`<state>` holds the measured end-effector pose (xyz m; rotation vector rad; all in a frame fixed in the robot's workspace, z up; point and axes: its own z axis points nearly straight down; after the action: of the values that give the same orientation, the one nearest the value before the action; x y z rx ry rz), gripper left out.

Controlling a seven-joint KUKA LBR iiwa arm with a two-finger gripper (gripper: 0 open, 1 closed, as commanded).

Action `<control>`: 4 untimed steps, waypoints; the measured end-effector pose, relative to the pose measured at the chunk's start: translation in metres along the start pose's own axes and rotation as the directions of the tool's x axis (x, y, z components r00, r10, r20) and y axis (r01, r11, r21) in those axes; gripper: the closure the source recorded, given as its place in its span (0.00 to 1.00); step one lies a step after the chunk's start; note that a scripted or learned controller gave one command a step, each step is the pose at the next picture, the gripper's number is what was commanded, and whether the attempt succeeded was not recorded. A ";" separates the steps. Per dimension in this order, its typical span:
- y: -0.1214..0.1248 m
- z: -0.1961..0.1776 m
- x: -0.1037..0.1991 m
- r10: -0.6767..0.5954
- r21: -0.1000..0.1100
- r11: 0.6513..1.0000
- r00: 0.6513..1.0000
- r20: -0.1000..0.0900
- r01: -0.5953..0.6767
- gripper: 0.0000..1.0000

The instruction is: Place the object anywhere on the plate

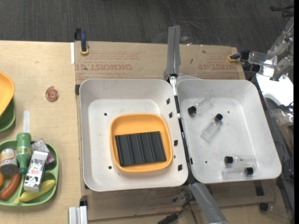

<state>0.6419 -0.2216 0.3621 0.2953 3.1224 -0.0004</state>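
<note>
An orange plate lies in the left white bin. A black ridged slab rests flat on the plate and covers most of its middle. The gripper shows as shiny metal at the view's upper right edge, beyond the far right corner of the right bin. It is well away from the plate and the slab, and nothing can be seen in it.
Several clear vials with black caps lie in the right bin: one at the far left, one mid-bin, two near the front. A green tray of toy food and a yellow dish sit on the wooden table at left.
</note>
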 end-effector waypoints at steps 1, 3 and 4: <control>-0.002 -0.078 0.009 -0.281 -0.001 0.960 0.960 0.000 0.281 1.00; -0.027 0.073 0.144 -0.524 -0.003 0.852 0.852 -0.003 0.524 1.00; -0.014 0.023 0.075 -0.639 -0.001 0.769 0.769 0.001 0.639 1.00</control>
<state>0.5653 -0.2213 0.3388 -0.7835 3.0368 -0.0012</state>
